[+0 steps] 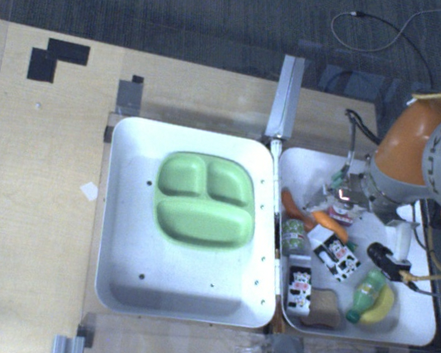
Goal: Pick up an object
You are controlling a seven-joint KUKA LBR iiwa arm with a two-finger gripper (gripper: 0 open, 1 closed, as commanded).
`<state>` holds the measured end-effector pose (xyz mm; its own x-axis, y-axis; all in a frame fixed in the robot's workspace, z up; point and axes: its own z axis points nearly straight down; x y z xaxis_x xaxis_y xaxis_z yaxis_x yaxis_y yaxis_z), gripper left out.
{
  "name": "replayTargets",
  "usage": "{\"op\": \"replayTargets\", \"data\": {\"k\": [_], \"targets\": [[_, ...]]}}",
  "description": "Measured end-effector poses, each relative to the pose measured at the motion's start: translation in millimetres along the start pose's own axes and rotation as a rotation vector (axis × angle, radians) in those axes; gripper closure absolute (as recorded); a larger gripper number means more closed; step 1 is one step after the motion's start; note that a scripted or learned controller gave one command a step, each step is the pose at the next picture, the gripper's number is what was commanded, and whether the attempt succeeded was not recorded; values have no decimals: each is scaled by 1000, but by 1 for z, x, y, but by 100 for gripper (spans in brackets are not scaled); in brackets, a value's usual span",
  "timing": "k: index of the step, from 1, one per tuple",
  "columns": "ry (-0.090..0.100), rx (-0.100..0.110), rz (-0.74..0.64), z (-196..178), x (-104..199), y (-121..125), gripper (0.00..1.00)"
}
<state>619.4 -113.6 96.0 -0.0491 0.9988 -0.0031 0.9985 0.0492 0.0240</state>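
The gripper [341,193] hangs low in the right bin [420,335] over an orange carrot [330,222], and I cannot tell if it grabs anything, maybe nothing.

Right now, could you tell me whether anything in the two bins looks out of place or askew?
The green divided tray lies upside down in the left bin, ridges up. The right bin is merely cluttered.

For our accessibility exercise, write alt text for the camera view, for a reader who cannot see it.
A grey and orange robot arm reaches from the right over the right white bin, which holds a carrot, a banana, a green bottle and other small items. The left white bin holds a green divided tray.
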Motion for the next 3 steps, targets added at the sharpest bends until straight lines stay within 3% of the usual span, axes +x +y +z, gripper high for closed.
{"op": "replayTargets", "data": {"k": [1,2,3], "targets": [[-7,-11,-2,-14,-2,4,100],[1,16,100,-131,32,31,100],[1,17,99,-130,32,31,0]]}}
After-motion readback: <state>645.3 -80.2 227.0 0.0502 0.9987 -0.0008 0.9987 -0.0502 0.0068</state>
